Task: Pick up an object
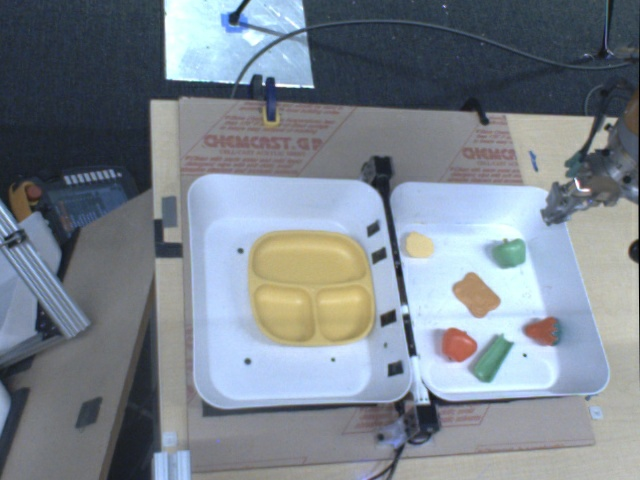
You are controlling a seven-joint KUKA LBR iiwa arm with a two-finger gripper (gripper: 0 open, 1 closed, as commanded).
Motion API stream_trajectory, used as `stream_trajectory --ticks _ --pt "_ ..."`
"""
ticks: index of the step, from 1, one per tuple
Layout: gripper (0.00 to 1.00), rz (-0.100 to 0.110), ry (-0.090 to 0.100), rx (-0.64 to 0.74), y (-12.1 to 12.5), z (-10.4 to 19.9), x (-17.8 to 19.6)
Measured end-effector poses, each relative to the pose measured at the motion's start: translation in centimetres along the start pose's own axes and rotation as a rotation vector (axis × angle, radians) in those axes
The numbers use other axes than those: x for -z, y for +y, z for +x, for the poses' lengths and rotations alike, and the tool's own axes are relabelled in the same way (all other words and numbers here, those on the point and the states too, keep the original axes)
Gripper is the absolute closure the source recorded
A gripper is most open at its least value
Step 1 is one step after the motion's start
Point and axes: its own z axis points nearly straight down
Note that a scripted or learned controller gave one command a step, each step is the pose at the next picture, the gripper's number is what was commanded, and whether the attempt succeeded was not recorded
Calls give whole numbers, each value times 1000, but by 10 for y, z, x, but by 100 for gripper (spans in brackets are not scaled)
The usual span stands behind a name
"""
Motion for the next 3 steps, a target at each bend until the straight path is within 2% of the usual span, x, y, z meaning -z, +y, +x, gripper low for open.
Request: stream_trajectory --ticks 1,2,3 --pt "100 2 2 3 12 44 -8" --pt "100 2 3 5 18 96 0" --pt "100 2 2 3 30 148 -13"
